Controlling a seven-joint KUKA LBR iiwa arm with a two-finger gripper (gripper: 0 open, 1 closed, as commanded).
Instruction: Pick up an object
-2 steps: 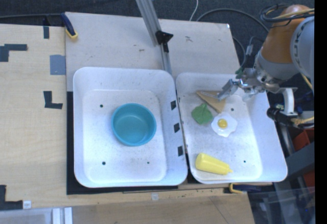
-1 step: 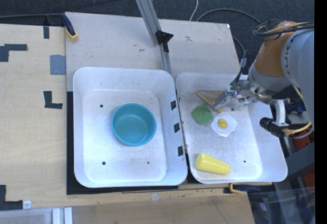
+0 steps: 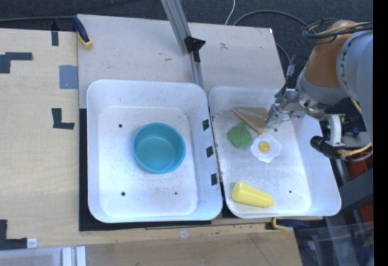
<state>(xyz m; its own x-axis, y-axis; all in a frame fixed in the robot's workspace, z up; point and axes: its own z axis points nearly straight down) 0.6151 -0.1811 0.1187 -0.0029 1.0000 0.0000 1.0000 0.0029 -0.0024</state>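
Yellow corn piece (image 3: 252,195) lay at right bin's (image 3: 315,189) near edge; tan wedge (image 3: 250,117) just left of hand (image 3: 274,118), long axis pointing leftward; finger state indeterminable.

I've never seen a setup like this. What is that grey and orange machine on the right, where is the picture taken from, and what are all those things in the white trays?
The picture comes from one fixed camera above the bench, looking down at a slant. The grey and orange machine is a robot arm reaching in from the right; its job is to pick up an object. At its tip is a two-finger gripper, low over the right bin, by a tan wedge. Whether it grips anything is unclear. That bin also holds a green lump, a toy fried egg and a yellow piece. The left bin holds a blue bowl.
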